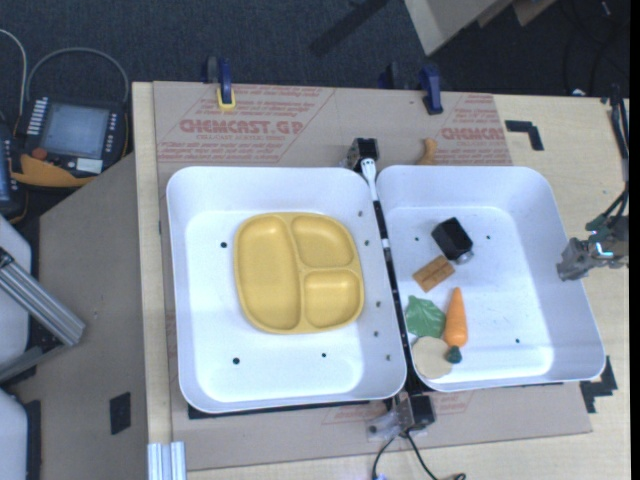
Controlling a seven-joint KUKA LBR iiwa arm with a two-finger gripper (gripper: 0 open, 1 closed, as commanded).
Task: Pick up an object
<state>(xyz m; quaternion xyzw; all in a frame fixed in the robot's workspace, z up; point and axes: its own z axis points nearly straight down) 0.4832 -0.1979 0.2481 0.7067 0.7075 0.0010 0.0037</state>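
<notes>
Hovering beside the right bin (560,358), the hand (583,258) looks blurry; its grip can't be told.

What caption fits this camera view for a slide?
Gripper at right bin's edge; carrot and black block inside.

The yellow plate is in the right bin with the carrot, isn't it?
Not quite. The camera view shows the yellow plate in the left bin. The carrot lies in the right bin.
</notes>
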